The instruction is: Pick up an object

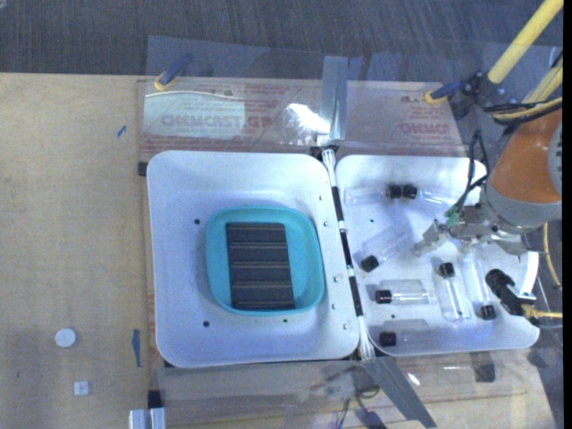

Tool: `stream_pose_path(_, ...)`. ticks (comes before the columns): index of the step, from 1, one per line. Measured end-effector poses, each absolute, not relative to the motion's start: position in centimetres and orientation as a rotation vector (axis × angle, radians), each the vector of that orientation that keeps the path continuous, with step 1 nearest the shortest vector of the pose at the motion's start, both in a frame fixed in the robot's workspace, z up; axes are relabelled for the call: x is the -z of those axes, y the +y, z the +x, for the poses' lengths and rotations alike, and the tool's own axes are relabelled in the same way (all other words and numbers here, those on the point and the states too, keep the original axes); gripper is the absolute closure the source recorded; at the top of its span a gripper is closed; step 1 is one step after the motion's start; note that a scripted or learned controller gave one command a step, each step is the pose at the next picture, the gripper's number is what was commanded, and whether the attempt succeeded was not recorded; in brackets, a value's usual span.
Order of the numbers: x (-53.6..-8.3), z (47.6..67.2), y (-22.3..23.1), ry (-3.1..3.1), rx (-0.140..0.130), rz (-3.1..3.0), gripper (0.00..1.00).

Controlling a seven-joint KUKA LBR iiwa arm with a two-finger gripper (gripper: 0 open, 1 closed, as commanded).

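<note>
Over the right-hand shallow white bin (357,172), the grey two-finger gripper (444,232) hangs low among the vials, reaching in from the right on a grey arm with an orange band (527,168) above the wrist. Whether its jaws are apart or closed cannot be told from this slanted view, and nothing can be seen held between them. Around it lie about 6 small clear plastic vials with black caps: 1 near the bin's far edge (380,193), 1 just left of the gripper (382,248), 1 nearer the front (400,294), 1 upright-looking beside the gripper (450,289), others near the front rim. Any of these could be the object to pick up. The left-hand white bin (170,239) holds a teal plastic tray with a dark ribbed insert (261,262).

Likely risk: the vials are round, slick and see-through, so closing jaws could roll 1 aside or pinch off-centre and lose it.
</note>
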State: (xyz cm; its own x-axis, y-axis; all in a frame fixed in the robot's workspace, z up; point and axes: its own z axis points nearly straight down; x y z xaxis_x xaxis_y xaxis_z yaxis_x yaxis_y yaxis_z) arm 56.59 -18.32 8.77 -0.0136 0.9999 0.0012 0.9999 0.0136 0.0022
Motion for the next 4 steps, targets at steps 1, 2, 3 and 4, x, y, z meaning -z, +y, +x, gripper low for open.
stream_pose_path(1,-8.8,51.1,-19.5,2.211,-0.008,2.223,0.00)
stream_pose_path(2,-9.5,51.3,-19.6,2.209,-0.010,2.223,1.00)
stream_pose_path(3,-20.5,55.8,-15.2,2.245,0.004,2.202,1.00)
stream_pose_path(4,-21.9,60.2,-8.5,2.206,0.005,2.239,1.00)
